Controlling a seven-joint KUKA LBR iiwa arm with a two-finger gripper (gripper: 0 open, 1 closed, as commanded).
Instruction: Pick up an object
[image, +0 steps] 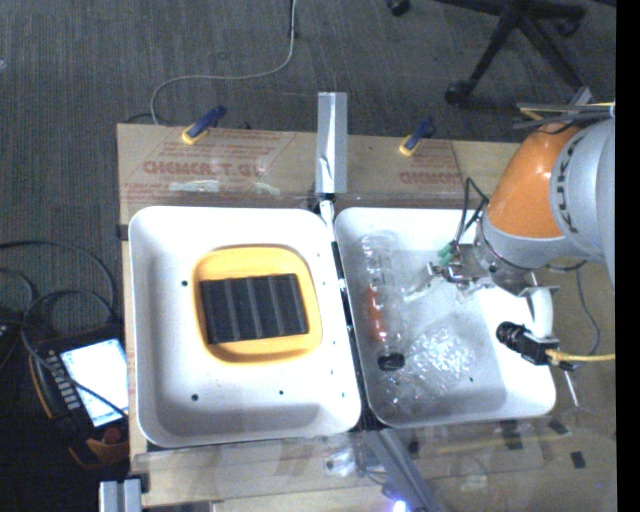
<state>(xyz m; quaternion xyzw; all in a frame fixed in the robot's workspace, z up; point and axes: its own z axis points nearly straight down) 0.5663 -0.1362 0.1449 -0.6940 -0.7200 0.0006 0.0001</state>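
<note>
Now my pincer (455, 265) hangs over right bin (520, 400), fingers' state unclear; clear plastic bottle (378, 300) just left, yellow tray (255, 305) far left.

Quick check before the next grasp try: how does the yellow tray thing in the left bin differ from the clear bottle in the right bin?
The yellow tray is opaque, with a dark ribbed centre; the clear bottle is see-through, with a dark cap at its near end. The tray is broad and squarish; the bottle is long and narrow. The tray sits mid-floor in the left bin; the bottle lies along the left wall of the right bin. Both lie flat and apart from the gripper.
</note>
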